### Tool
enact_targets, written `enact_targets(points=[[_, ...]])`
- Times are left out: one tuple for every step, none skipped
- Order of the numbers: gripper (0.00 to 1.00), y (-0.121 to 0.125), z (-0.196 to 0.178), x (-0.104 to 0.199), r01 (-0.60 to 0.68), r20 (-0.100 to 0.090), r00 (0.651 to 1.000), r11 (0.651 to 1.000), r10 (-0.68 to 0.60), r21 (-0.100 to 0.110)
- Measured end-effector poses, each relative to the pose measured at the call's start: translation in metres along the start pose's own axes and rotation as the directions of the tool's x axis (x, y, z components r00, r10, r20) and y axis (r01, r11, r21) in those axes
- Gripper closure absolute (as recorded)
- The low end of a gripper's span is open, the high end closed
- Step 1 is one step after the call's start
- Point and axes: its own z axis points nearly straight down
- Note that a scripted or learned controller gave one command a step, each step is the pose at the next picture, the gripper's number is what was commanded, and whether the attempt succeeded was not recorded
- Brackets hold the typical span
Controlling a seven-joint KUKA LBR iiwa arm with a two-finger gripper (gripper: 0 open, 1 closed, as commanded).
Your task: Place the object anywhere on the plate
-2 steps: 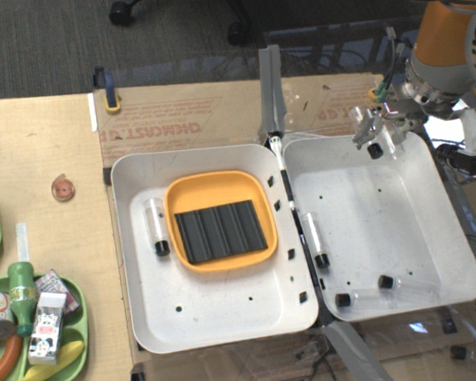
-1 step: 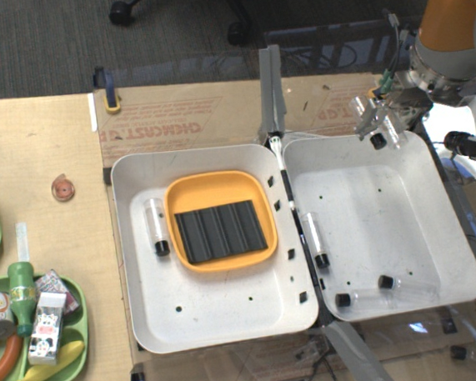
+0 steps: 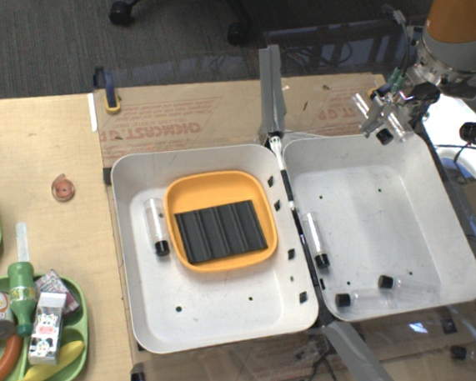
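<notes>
Camera view: fingers (image 3: 380, 121) seemingly empty, spread unclear, well apart from orange plate (image 3: 221, 221).

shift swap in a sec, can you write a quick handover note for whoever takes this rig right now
Hand: raised over the back right corner of the right bin, nothing seen between its fingers; whether they are open or shut cannot be told.
Plate: yellow, in the left bin, with a dark ribbed block lying on it.
Clear tubes with black caps: one in the left bin just left of the plate, off it; one along the right bin's left wall; more along its front edge.
Done: the block is on the plate.
Left: if a tube is the object, it is not yet picked up or placed.
</notes>
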Motion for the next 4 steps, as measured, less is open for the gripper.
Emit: enact_targets(points=[[1.00, -0.008, 0.038, -0.030, 0.340, -0.002, 0.940, 0.940, -0.340, 0.000], [1.00, -0.013, -0.006, -0.051, 0.371, 0.000, 0.929, 0.929, -0.371, -0.002], [1.00, -0.020, -0.058, -0.081, 0.538, 0.002, 0.843, 0.843, -0.538, -0.003], [1.00, -0.024, -0.116, -0.079, 0.624, 0.002, 0.782, 0.782, -0.624, -0.002]])
